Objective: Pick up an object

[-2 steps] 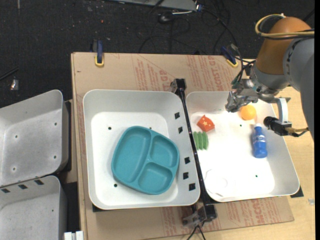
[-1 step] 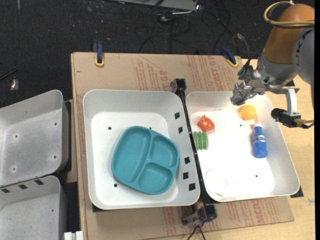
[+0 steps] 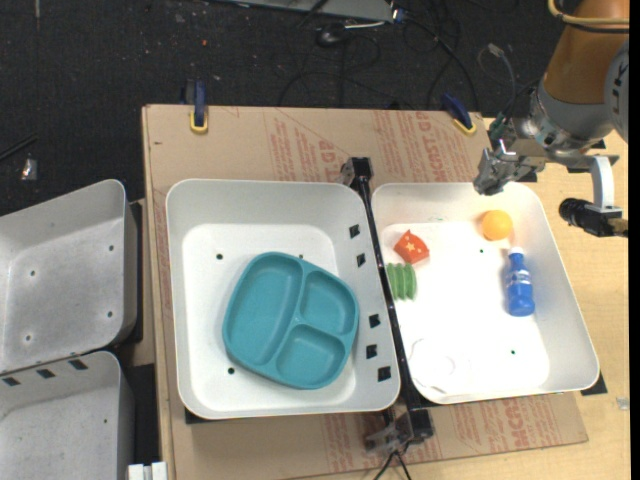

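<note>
Gripper point(image 3: 493, 176) hangs over the right bin's point(image 3: 570, 298) far rim beside the orange ball point(image 3: 496, 225)

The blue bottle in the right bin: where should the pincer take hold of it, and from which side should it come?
Grip the blue bottle across the middle of its body, coming straight down from above. It lies flat on the bin floor, its long axis running roughly up and down the view, so the fingers should close from its left and right. The orange ball sits just beyond its top end, so stay clear of that end.

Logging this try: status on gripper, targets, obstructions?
Gripper above right bin's far rim, nothing visibly held. Orange ball nearest, blue bottle beside it. Nothing blocking.
</note>
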Controlling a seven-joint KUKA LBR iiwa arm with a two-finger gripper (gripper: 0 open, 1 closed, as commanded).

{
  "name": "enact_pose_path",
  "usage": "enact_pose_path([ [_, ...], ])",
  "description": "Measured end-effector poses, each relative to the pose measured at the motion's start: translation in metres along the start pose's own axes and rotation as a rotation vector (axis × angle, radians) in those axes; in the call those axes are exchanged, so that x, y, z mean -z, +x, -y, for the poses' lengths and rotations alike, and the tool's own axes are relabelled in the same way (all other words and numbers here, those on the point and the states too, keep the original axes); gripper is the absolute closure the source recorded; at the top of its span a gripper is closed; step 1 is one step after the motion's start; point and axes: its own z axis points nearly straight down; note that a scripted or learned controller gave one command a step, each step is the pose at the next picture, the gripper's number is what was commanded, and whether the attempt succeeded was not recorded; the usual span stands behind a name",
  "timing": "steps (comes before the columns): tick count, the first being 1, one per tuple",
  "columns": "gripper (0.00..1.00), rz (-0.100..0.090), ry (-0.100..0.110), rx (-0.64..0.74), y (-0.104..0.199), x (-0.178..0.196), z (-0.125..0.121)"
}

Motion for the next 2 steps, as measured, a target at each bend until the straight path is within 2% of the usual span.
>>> enact_pose_path([
  [2, 1.00, -0.004, 0.008, 0.005, 0.098, 0.016, 0.041],
])
